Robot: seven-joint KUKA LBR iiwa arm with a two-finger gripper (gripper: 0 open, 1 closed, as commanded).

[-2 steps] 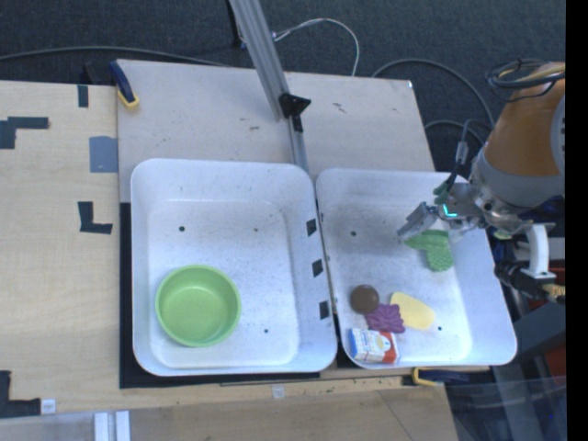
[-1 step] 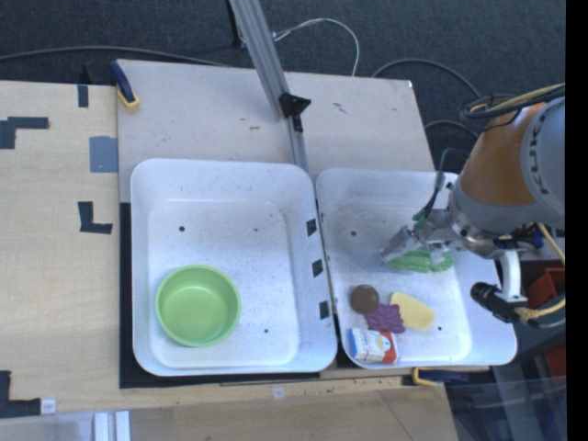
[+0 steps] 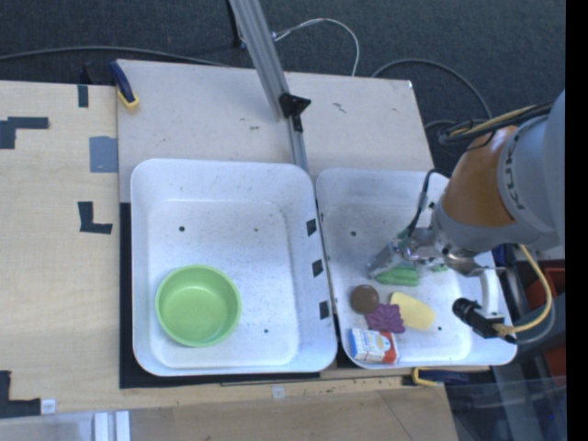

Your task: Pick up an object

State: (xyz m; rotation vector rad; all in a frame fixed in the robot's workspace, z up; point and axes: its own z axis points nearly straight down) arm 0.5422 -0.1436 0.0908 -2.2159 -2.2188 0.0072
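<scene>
Gripper (image 3: 397,257) low in right bin (image 3: 342,200), just over green toy (image 3: 401,276).
Finger state: cannot tell. Toy looks light, smooth, slippery; grip across its narrow middle.

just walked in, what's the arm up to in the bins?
The KUKA arm reaches in from the right, its gripper low in the right bin at a green object. Whether it has a hold isn't clear from this view. Nearby lie a brown ball, a purple piece, a yellow item and a small carton. The left bin holds a green bowl.
</scene>
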